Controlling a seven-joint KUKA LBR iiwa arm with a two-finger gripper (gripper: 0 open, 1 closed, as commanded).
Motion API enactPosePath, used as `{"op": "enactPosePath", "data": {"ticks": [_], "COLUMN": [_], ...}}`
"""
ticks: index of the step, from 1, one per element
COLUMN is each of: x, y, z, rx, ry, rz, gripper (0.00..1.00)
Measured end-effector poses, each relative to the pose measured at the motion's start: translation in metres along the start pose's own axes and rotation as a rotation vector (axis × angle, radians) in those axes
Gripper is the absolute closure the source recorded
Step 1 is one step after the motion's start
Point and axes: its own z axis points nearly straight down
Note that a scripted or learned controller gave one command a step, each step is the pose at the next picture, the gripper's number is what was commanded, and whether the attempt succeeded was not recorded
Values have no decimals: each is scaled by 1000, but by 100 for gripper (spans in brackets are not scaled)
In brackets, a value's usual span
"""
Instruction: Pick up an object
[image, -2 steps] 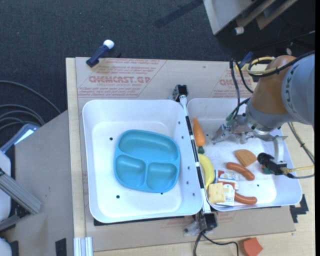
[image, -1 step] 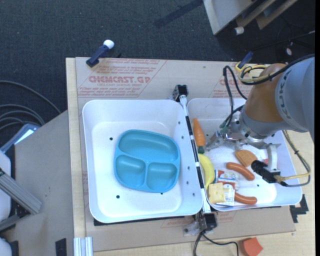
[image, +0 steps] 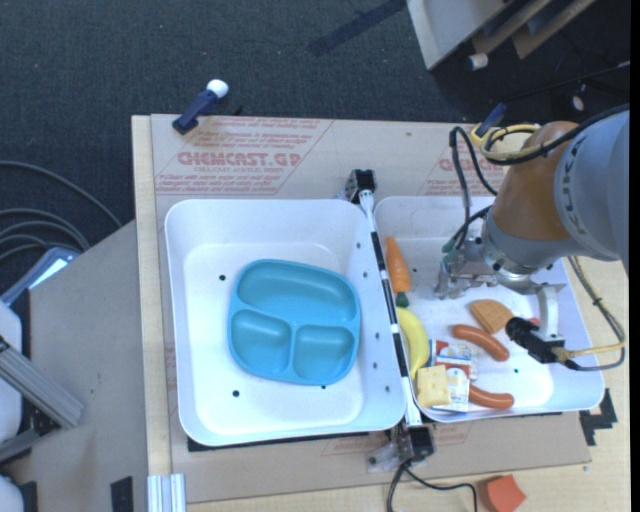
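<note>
Gripper (image: 452, 280) low in the right bin (image: 425, 215).
Beside the carrot (image: 397, 265); can't tell if fingers are shut.

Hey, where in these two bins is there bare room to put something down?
Left bin: bare white floor runs all around the blue divided plate, widest above it and along the left wall. Right bin: crowded; carrot, banana, sausages, cheese and the gripper leave a small patch at the far corner.
</note>
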Motion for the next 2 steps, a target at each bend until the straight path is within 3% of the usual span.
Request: {"op": "enactPosePath", "data": {"ticks": [1, 2], "x": [0, 9], "y": [0, -31], "z": [0, 10], "rx": [0, 0], "ry": [0, -1], "rz": [0, 0], "gripper": [0, 0]}}
